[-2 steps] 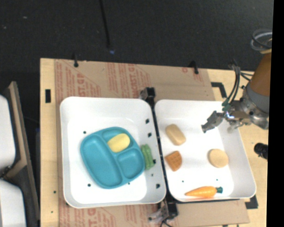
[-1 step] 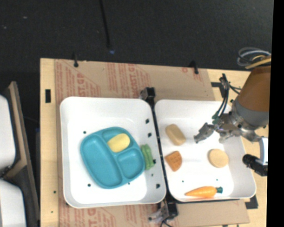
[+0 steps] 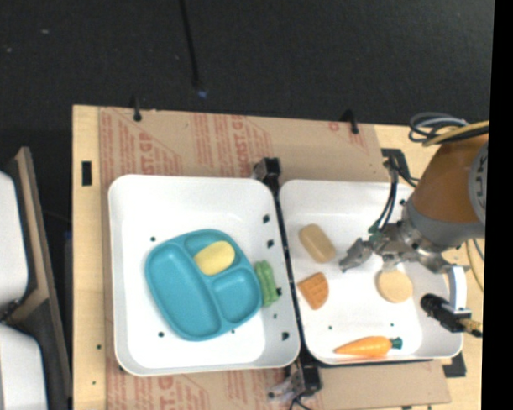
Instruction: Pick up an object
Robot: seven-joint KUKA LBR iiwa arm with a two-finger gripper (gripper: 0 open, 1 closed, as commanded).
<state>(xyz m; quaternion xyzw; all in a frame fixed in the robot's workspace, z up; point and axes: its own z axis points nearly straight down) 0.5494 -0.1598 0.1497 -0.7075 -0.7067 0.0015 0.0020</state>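
Cardboard-topped bench (image 3: 192,139) carried 2 bins; gripper (image 3: 381,250), its claw state unreadable, hovered at right near a round tan piece (image 3: 395,286), probably light and rigid, best pinched across its edges.

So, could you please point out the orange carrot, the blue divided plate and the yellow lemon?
Orange plastic carrot (image 3: 362,347), camera view, mid-body.
Blue divided plastic plate (image 3: 179,300), camera view, large compartment floor.
Yellow oval lemon (image 3: 214,257), camera view, top centre.
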